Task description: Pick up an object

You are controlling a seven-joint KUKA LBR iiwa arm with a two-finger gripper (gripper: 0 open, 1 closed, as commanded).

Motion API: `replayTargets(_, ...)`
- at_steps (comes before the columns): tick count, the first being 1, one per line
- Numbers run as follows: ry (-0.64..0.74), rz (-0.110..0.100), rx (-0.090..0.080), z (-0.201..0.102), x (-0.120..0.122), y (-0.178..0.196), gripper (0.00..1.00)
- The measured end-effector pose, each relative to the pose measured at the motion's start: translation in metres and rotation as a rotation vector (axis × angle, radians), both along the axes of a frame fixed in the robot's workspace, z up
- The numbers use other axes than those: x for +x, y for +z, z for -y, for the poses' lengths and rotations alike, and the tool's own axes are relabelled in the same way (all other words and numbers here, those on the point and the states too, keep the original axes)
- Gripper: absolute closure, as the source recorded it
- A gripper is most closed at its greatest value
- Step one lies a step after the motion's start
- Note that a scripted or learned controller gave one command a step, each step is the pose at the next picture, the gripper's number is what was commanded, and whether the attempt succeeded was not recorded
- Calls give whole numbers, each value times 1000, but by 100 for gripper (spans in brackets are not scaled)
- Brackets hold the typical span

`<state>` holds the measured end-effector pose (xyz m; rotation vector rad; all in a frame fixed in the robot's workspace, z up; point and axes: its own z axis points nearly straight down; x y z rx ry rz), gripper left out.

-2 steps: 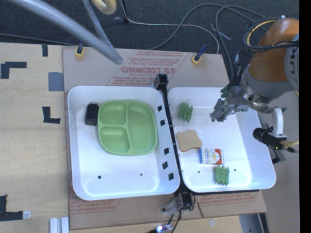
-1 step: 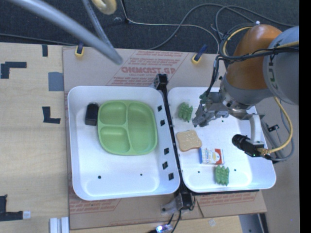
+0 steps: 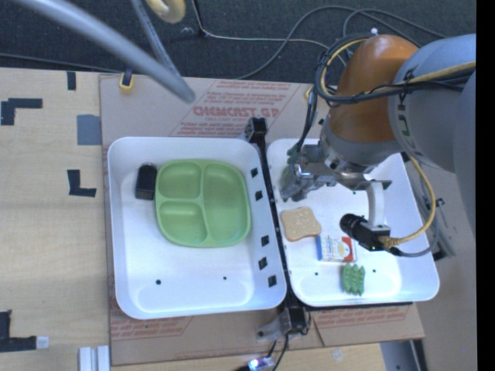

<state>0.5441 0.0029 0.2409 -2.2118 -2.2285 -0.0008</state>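
My gripper hangs low over the left side of the right bin, close against the divider where the two bins meet; whether it is wide or narrow I cannot tell from this slant, and nothing shows between its parts. Just in front of it a slice of toast lies flat on the bin floor, apart from the rim. Beside the toast sits a small white packet with red and blue print too small to read, and near the bin's front edge a green bumpy toy rests alone. A black cylinder on my wrist gear hovers just above the packet, trailing a yellow cable. The middle and far right of this bin's floor lie bare. In the left bin a green divided plate fills the centre, with a small black block touching its left edge; the front strip there is open. Behind the bins, cardboard carries red lettering I cannot make out with certainty.
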Motion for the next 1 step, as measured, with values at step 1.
replayTargets(1, 0, -3, -1, -64, -3, -9, 100)
